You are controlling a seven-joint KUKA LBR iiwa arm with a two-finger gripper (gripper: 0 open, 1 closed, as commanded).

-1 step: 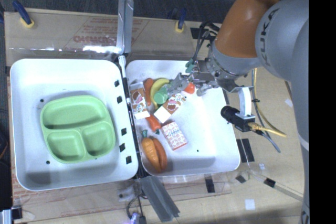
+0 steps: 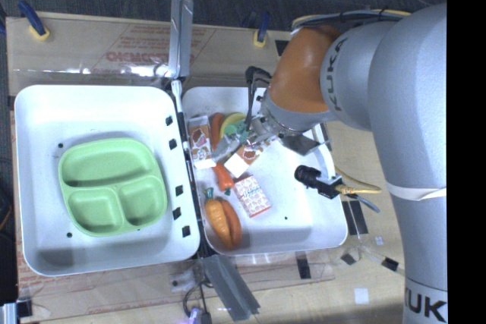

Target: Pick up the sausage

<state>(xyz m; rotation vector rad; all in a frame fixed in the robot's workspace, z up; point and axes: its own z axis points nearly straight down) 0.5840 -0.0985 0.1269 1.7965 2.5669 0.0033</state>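
- The grey KUKA arm (image 2: 395, 102) looms closest, its gripper (image 2: 254, 134) low over the right bin (image 2: 323, 228); whether it grips anything I cannot tell
- The sausage (image 2: 217, 125) lies just beside it, by the divider
- Likely a light, stiff, slippery toy: pinch mid-length, across its width

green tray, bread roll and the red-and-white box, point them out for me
green tray (image 2: 114, 186): camera view, on the ridge between its compartments.
bread roll (image 2: 222, 222): camera view, middle of its top crust.
red-and-white box (image 2: 251, 196): camera view, centre of its printed face.
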